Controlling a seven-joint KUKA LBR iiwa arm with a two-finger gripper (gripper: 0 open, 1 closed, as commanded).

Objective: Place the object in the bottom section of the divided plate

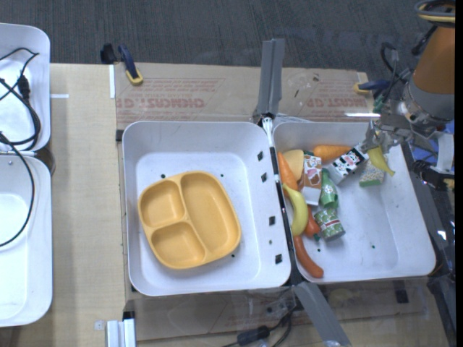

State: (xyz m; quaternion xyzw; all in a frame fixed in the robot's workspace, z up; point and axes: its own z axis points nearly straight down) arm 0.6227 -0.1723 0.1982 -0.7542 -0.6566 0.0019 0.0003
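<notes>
Camera view: tool [379, 144] over right bin [405, 255], grip state indeterminate.
Toy food [318, 194] remains piled in that bin; the divided plate [189, 219], in the neighbouring left bin [145, 147], carries nothing. Pick and placement both appear outstanding.

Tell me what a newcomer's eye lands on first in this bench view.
First, the yellow divided plate lying in the left bin, its three sections bare. Next, the jumble of toy food heaped against the left wall of the right bin. Then the arm's orange band above that bin's far right corner.
</notes>
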